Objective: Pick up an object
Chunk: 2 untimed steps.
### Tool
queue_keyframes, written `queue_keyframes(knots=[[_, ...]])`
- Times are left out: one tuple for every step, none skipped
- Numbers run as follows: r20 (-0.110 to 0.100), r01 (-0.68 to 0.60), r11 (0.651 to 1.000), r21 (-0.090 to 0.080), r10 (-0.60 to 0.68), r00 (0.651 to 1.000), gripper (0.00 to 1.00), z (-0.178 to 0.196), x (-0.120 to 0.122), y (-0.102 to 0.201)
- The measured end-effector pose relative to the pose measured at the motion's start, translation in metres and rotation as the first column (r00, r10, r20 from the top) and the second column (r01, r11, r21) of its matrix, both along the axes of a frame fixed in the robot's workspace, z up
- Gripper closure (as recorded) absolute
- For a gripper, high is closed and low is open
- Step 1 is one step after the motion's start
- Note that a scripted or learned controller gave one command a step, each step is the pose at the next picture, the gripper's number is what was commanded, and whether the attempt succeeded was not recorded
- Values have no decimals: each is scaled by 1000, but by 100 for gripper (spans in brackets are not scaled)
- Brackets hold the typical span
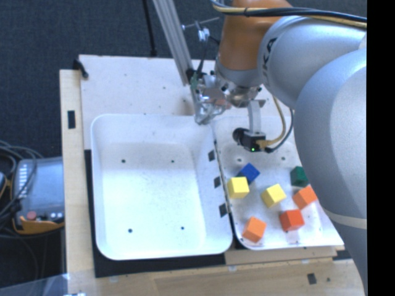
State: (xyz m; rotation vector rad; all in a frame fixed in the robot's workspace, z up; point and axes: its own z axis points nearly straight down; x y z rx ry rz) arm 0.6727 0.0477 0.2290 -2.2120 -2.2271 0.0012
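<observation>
- The big grey KUKA arm with its orange band [250, 17] reaches in from the right and bulks over the far right of the bench, hiding much of the right bin's back edge; I judge it is parked high so the blocks below stay in the camera's sight
- The shallow white left bin [154, 184] lies bare-floored but for a few dark specks, and it looks like the place a picked piece would be dropped
- The shallow white right bin [271, 242] holds all the pieces, crowded toward its near end, just beside the divider where the two bins meet
- The metal two-finger gripper [205, 113] hangs over the far end of that divider, well apart from every block; the fingers are too small and cluttered for me to say how wide they stand, and I see nothing caught between them
- The small wooden cubes, any of which would serve the task: a red cube [291, 219], an orange cube [254, 229] nearest the front rim, a second orange cube [305, 197], a yellow cube [238, 187], a second yellow cube [273, 195], a blue cube [249, 172] touching the first yellow one, and a green cube [299, 176] near the arm
- The pick has not begun, to my eye; the red or front orange cube stands free enough for fingers to straddle
</observation>
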Motion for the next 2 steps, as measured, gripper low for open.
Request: queue_keyframes(knots=[[4,0,1000,0,0,1000,100,12,-5,45],[3,4,1000,-1,-4,1000,0,11,-5,42]])
